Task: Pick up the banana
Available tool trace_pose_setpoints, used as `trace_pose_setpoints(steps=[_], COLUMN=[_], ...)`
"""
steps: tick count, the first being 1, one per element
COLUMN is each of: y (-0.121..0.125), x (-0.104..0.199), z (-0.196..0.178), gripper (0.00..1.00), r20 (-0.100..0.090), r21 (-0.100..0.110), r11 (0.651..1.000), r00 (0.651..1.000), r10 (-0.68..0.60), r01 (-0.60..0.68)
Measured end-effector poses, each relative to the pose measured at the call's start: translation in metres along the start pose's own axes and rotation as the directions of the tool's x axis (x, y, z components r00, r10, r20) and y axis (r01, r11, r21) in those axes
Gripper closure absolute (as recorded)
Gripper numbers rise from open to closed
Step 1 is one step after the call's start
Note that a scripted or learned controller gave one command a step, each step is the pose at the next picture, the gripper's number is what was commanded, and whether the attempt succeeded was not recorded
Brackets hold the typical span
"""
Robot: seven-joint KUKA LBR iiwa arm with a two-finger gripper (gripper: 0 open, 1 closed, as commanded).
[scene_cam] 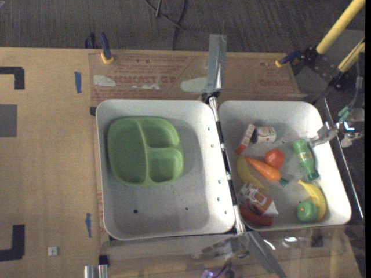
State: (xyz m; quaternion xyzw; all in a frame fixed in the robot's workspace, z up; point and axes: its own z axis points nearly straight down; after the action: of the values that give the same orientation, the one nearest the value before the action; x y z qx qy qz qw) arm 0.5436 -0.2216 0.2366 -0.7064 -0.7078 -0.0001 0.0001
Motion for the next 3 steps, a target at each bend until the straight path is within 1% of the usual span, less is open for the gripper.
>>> trace_pose_setpoints(steps=[1,2,3], y=[-0.032,-0.053,-0.057], x=[0.007,0.013,0.005], z=[0.139,0.145,0.137], gripper=[0.0,0.0,1.0], r20=[-0.012,-0.02,-0.002], r21=[0.006,-0.012,-0.015], r11=[0.998,0.95,0.948], r00=[0.998,0.95,0.948], r10=[0.067,0.311,0.319], r01=[-0.067,-0.311,-0.319])
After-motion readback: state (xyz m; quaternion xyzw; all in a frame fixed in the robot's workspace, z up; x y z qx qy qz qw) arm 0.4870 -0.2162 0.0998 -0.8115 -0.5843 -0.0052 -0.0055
